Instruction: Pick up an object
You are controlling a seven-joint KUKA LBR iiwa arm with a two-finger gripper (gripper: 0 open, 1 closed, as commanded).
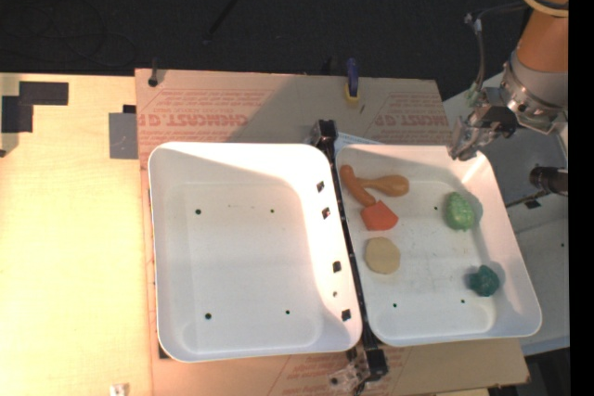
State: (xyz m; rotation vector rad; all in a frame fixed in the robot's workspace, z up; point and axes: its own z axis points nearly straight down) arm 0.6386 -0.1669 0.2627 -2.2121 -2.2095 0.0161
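Whether the jaws [464,146] of the grey, orange-banded arm [538,51] are open or closed cannot be told; they hang above the far right corner of the shallow white right-hand bin [520,292], apart from everything in it. Within that bin, a light green lump [460,210] lies nearest that corner, a dark teal lump [484,280] near the right wall toward the front, and an orange drumstick-shaped piece [374,185], a red-orange wedge [380,217] and a round tan disc [381,255] close to the left wall.

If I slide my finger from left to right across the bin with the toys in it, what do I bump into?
Orange carrot-shaped toy → beige round piece → light green lump → dark teal lump. The red-orange piece overlaps the carrot-shaped toy and the beige piece, so it is left out.
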